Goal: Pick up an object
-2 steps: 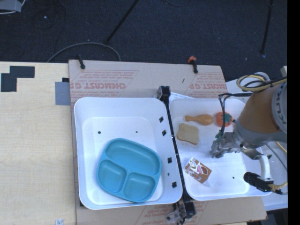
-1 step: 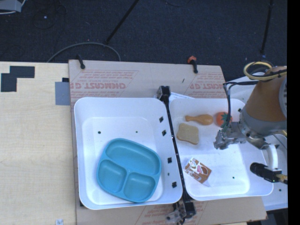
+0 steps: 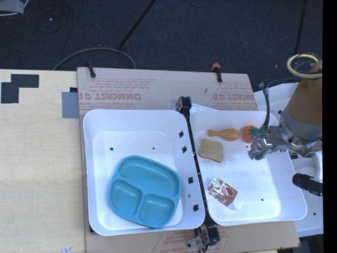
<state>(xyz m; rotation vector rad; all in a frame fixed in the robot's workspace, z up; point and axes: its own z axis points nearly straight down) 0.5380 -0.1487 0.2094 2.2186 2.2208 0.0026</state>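
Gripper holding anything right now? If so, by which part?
Cannot be told. The gripper sits low in the right bin beside the orange-red object, but nothing visibly sits between its tips.

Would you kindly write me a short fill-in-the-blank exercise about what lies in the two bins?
1. The blue tray lies in the ____ bin.
2. The tray has ____ compartments.
3. The bread slice lies in the ____ bin.
4. The gripper hangs over the ____ bin.

Missing words: left; three; right; right.
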